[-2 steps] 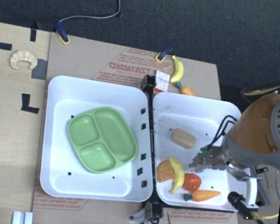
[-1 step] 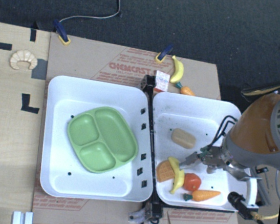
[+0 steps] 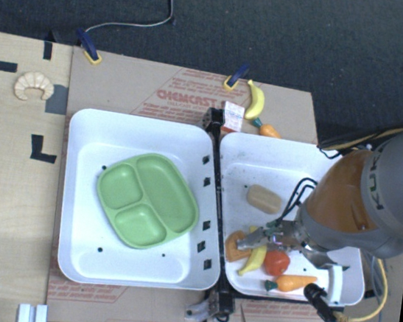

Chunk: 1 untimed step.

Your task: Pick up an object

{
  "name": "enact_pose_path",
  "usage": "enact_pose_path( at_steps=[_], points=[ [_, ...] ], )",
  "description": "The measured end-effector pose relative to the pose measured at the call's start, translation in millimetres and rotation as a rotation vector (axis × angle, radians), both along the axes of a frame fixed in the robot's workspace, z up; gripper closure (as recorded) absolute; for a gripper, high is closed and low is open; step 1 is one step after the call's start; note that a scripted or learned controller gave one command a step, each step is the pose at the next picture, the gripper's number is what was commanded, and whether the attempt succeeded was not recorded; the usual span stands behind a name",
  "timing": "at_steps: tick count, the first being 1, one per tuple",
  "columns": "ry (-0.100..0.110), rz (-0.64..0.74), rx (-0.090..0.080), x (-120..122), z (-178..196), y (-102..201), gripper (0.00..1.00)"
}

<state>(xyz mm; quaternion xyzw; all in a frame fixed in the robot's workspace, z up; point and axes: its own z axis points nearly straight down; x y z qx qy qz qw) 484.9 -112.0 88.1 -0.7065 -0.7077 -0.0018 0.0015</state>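
Note:
In the right bin point(image 3: 335, 162) lie a tan bread roll point(image 3: 264, 199), a flat orange piece point(image 3: 233, 246), a small yellow banana point(image 3: 253, 261), a red tomato point(image 3: 276, 262) and a carrot point(image 3: 294, 283). My gripper point(image 3: 259, 238) hangs low over the cluster at the bin's front, just above the orange piece and the banana's upper end, with the tomato beside it on the right. The grey arm with its orange band point(image 3: 345, 199) covers the right part of this bin.
The left bin point(image 3: 80, 177) holds a green divided plate point(image 3: 148, 199). Behind the bins on the cardboard lie a second banana point(image 3: 254, 101), a small carrot-like toy point(image 3: 269, 130) and a small packet point(image 3: 232, 115). A croissant point(image 3: 35, 86) sits at far left.

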Motion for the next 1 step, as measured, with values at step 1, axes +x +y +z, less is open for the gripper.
enact_pose_path(
  at_steps=[1],
  points=[
    [-0.016, -0.001, -0.008, 139.9, 2.0, 17.3, 0.00]
  ],
)
